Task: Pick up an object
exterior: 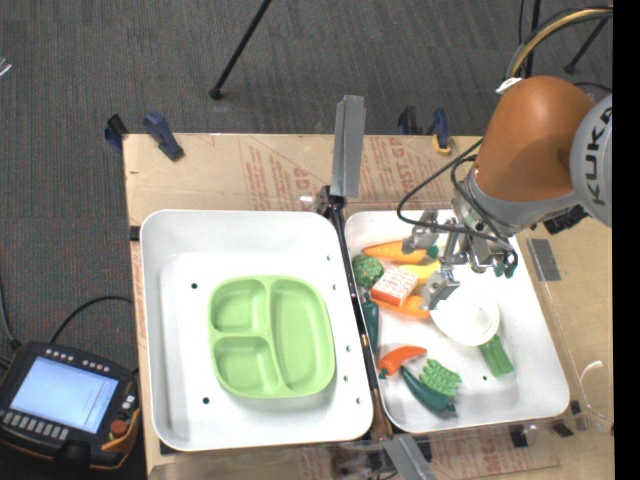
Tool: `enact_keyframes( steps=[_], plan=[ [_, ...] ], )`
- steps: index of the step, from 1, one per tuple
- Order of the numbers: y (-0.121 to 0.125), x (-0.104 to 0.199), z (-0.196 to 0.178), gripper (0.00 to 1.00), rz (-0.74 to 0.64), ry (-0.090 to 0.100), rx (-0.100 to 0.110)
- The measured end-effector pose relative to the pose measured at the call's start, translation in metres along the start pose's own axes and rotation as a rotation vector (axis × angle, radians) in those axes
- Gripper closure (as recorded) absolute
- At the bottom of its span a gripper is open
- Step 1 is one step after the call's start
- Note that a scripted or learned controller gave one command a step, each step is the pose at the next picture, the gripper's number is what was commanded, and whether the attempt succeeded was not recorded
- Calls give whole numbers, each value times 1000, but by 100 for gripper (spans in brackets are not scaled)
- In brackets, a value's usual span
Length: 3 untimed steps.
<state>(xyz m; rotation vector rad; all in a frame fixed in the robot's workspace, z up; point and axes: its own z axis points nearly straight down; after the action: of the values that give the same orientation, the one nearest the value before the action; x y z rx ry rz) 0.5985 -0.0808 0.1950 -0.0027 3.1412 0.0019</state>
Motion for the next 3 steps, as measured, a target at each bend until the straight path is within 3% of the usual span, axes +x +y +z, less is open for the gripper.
enact_keyframes(
  steps=[1,2,3],
  plan=[
    [-25,10,103,0,21,-9,0],
    [-1,-37,102,0,248,-12,0],
    [-2,-41,102,0,285,-8,-1]
  ],
)
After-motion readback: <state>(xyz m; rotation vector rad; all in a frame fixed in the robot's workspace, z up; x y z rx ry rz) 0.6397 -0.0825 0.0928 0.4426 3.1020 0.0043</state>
